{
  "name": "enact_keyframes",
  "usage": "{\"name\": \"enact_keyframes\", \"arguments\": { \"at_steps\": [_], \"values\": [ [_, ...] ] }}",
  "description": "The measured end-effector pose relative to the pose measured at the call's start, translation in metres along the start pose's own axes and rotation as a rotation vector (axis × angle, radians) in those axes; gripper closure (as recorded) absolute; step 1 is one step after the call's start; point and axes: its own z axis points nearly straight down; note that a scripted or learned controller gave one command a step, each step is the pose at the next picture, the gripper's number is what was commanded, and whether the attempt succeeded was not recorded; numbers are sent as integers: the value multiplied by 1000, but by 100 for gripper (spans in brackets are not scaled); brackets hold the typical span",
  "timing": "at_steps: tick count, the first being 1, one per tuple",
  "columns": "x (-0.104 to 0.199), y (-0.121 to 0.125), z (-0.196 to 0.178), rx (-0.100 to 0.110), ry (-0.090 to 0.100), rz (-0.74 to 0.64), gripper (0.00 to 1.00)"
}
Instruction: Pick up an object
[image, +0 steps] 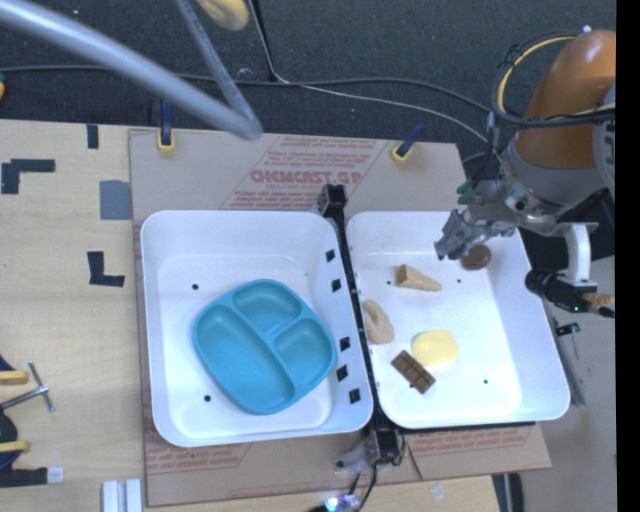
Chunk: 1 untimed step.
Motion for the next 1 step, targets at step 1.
{"name": "enact_keyframes", "arguments": {
  "at_steps": [1],
  "values": [
    [49, -9, 2, 1, 0, 1, 100]
  ]
}}
